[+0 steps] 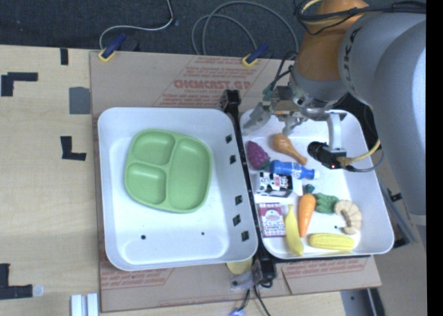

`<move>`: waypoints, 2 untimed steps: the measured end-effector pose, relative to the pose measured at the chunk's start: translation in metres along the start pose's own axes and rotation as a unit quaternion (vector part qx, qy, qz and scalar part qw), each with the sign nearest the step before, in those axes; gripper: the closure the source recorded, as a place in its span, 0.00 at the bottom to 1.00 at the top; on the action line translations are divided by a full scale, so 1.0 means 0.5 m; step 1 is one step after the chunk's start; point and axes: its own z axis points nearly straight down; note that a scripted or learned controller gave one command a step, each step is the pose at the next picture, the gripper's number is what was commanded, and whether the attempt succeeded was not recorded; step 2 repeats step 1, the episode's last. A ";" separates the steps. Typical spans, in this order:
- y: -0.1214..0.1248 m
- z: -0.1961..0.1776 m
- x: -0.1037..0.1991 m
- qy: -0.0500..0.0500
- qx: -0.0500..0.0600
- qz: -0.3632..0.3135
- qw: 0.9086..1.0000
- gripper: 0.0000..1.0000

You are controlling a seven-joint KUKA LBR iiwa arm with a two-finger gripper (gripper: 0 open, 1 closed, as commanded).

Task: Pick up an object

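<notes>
Yellow corn (331, 241) is lying far from the chicken drumstick (288, 146). Hovering just above that drumstick, the gripper (277, 117) is spreading its fingers; descending straight, centred, should be helping.

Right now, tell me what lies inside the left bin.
The left bin holds a green divided plate, its three compartments bare. Whatever is under the plate is covered.

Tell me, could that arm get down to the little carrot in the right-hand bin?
Probably yes. The carrot lies uncovered in the right bin, with nothing on top. The gripper hangs over that bin's far end. Broccoli and a banana crowd its sides, though.
</notes>
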 end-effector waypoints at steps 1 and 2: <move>-0.064 0.010 -0.002 -0.001 0.003 0.003 1.000 1.00; -0.064 0.010 -0.002 -0.001 0.003 0.003 1.000 1.00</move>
